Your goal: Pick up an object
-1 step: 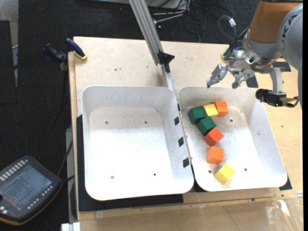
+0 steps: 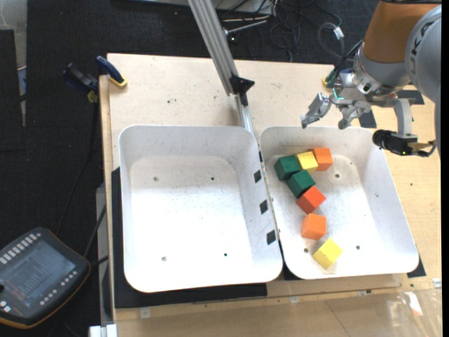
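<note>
Blocks were all sitting in the right bin below the gripper, so you hadn't picked anything yet. Its fingers were spread apart with nothing between them, hanging above the bin's far rim. Nearest it were the orange block, the yellow block and a green block, packed touching each other; another green block, a red-orange block, a second orange one and a yellow one trailed further away. Basically everything was left: descend, close, lift. Left bin was farther off, both on a speckled wooden bench, cables behind.
</note>
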Tool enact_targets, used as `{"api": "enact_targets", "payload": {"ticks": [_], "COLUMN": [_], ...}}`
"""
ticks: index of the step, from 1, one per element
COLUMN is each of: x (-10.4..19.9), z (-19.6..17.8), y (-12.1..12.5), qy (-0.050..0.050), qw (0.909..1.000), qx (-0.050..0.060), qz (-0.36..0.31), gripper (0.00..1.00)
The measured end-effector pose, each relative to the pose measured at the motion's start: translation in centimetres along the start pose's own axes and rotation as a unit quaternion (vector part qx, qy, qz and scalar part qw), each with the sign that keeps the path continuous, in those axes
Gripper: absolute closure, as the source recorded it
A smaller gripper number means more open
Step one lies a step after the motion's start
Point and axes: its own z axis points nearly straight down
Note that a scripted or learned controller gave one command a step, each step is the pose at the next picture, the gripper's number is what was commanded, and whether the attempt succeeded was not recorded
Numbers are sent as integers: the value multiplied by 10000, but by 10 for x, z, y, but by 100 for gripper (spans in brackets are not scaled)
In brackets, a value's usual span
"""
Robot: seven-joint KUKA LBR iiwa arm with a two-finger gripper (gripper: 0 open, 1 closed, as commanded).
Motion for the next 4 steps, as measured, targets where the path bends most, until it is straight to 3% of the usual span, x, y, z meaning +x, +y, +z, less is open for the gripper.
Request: {"api": "enact_targets", "payload": {"ticks": [2,3,4], "x": [-7,-8,-9], "z": [113,119,110], "y": [-4,1,1], "qy": [-9,-21,-35], "qw": [10000,9999,9999], "qx": [-21,-98,-113], "qz": [16,13,14], "gripper": [0,0,100]}}
